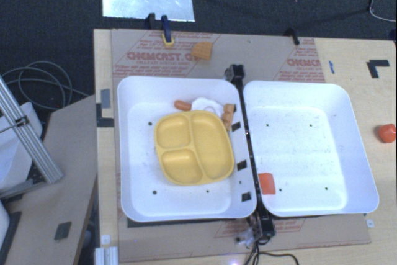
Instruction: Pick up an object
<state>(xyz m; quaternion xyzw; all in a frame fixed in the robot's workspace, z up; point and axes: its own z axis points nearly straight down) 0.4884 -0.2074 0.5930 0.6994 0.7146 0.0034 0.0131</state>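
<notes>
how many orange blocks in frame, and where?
2. One orange block lies in the right bin, at its near-left corner. The other sits on the bench, right of that bin. More could hide under the yellow tray.

Rig hardware logged from the camera view. Bench (372, 80): pale tan top with a black L-shaped mark (376, 66) near its right end. Brown sheet (155, 56) under the bins, printed in red with "CHEMCAST". Left bin (133, 152) and right bin (350, 133): white, shallow, rounded corners, small dark dots on the floors. Black clips (241, 164) sit along the seam between them. Thin wires (260, 248) trail off the front edge. Ribbed aluminium strut (28, 139) and looped grey cables (43, 80) at left.
</notes>
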